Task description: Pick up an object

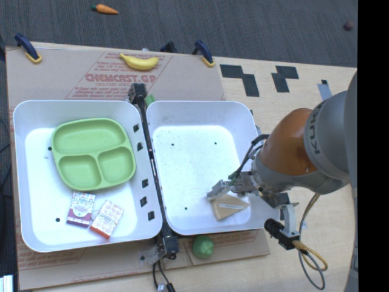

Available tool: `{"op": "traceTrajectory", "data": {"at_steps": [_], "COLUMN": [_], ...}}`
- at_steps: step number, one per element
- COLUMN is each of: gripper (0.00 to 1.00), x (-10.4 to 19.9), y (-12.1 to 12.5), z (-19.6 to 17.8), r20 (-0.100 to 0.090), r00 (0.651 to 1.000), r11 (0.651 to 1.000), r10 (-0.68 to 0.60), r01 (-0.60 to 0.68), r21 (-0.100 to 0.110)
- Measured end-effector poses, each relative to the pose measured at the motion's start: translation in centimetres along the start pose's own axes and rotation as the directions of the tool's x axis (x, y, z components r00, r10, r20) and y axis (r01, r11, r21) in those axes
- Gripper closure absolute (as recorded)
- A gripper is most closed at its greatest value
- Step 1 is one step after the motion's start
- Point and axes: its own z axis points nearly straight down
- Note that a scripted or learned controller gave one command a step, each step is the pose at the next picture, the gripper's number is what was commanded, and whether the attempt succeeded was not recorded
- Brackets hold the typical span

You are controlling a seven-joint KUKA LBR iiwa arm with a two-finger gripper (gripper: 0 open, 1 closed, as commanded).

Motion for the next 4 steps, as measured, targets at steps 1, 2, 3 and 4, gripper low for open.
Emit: {"op": "traceTrajectory", "data": {"at_steps": [1,2,3,4], "gripper": [0.00,0.00,0.00,1.00], "x": [-1.4,-1.4,7.6,7.6], "y": [7.0,17.9,18.0,18.0], "z": [-0.1,-0.2,-0.1,-1.2], "r20": [-0.001,-0.001,-0.001,-0.001], "r00": [1.000,1.000,1.000,1.000], "r11": [1.000,1.000,1.000,1.000], "r10": [0.000,0.000,-0.002,-0.005], "r01": [0.000,0.000,0.002,0.005], "r21": [-0.004,-0.004,-0.002,0.000]}}
